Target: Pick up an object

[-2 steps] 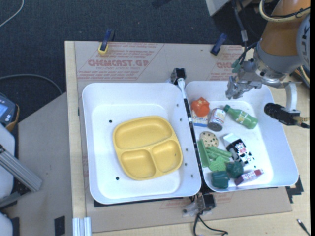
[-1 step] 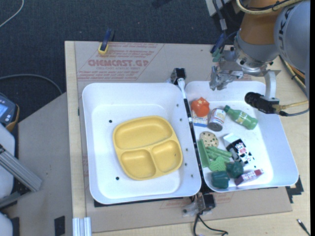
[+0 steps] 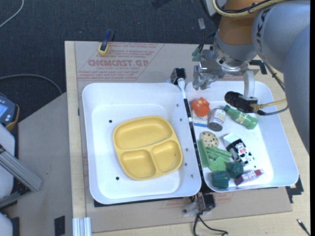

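**A:** Where is the end effector (image 3: 204,81)?

**B:** At the far left corner of the right bin (image 3: 276,142), hanging from the grey arm (image 3: 275,18) that reaches in from the right. It sits just beyond an orange object (image 3: 200,105).

**A:** Is it open or closed?

**B:** I cannot tell from this slant.

**A:** And the things it could pick?

**B:** All are in the right bin. The orange object is nearest the end effector, close to the wall between the two bins. Just right of it stands a small can (image 3: 216,118), and right of that a green bottle (image 3: 243,117) lies on its side. Nearer to us is a round cookie (image 3: 209,139), then a cluster of green pieces (image 3: 215,156). A black-and-white cow toy (image 3: 240,150) is beside them on the right, and a teal object (image 3: 221,180) sits at the near edge.

**A:** The left bin (image 3: 94,98)?

**B:** It holds a yellow divided tray (image 3: 147,145), lying flat near its middle. Both bins rest side by side on the counter (image 3: 123,68).
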Controlling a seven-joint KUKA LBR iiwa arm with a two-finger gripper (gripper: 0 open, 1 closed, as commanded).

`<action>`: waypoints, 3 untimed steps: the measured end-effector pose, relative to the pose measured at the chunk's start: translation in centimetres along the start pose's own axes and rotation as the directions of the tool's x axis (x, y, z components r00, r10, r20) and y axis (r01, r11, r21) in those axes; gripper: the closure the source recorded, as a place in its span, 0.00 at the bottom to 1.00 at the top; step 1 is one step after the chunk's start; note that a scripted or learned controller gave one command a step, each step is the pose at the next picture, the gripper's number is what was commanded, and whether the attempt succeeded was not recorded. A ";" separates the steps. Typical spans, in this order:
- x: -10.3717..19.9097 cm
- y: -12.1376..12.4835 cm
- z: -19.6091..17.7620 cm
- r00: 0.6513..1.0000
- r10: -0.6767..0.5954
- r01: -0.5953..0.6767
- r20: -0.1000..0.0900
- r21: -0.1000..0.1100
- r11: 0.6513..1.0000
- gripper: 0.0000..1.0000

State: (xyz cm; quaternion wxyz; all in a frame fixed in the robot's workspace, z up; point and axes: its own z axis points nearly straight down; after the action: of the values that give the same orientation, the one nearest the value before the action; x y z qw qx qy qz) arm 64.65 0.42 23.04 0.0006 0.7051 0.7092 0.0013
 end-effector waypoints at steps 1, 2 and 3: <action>-0.1 0.5 -0.2 1.000 0.005 -0.005 0.002 -0.001 1.000 1.00; 0.2 1.0 0.5 1.000 0.004 -0.004 0.003 0.000 1.000 1.00; -1.2 0.9 1.5 1.000 0.007 -0.007 0.002 0.005 1.000 1.00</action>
State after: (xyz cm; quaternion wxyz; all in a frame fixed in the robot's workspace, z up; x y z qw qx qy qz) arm 65.53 -0.80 21.54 -0.0004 0.7077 0.7066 -0.0012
